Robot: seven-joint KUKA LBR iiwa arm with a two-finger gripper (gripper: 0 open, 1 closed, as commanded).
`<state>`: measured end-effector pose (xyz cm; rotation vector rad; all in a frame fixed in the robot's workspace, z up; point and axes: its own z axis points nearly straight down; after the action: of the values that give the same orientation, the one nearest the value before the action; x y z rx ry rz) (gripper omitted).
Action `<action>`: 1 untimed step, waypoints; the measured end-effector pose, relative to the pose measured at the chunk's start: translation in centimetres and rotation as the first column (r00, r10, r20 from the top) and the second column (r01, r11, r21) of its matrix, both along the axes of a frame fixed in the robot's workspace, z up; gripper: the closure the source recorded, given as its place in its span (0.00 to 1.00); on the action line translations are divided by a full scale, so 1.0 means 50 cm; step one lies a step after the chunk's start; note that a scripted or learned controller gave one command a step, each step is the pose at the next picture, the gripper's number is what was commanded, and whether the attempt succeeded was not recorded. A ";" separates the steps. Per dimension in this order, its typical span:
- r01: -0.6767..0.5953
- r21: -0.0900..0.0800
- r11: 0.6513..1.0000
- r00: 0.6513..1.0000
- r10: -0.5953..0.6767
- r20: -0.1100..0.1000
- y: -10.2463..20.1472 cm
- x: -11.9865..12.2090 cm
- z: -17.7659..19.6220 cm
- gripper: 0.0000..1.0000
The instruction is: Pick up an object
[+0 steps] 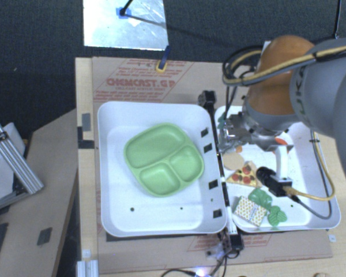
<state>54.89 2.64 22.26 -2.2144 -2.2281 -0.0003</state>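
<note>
Jaws: state unreadable; gripper (233, 133) low over right bin (320, 215), pizza slice (244, 175) just beside, apart.

Two white bins (112, 212), one green tray (164, 159), one pizza slice (244, 175).

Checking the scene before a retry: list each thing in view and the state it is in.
green divided plate: upright, lying in the left bin, compartments bare.
pizza slice toy: lying flat in the right bin.
green leafy toy: lying near the right bin's front.
patterned block: lying beside the leafy toy.
arm: low over the right bin.
</note>
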 end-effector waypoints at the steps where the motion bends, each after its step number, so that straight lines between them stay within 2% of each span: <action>1: -0.001 0.000 1.000 1.000 0.001 0.003 0.003 0.036 0.005 1.00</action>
<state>56.69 2.77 22.48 -2.2147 -2.2308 -0.0039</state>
